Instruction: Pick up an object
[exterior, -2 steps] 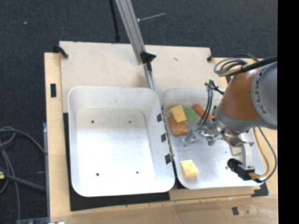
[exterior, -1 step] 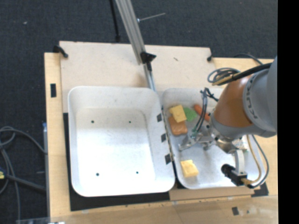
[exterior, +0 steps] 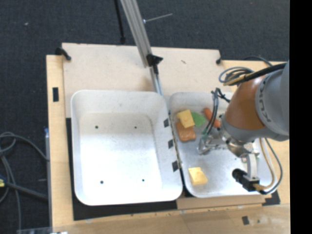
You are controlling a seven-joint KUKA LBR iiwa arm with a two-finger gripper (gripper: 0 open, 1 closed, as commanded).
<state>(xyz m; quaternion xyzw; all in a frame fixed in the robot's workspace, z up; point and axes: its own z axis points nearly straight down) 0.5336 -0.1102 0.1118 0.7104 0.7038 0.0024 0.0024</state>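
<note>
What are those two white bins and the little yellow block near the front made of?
The white bins look like moulded plastic with a matte finish: rounded corners, seamless shallow walls and fine dark speckles. The yellow block seems to be soft foam or sponge, judging by its dull, even surface and slightly uneven edges, though painted wood is possible.

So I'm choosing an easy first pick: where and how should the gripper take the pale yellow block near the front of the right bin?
Probably straight from above, fingers closing across two opposite flat sides of the pale yellow block. It lies flat and alone on the right bin floor, apart from the cluster of pieces further back, so every side looks free.
</note>
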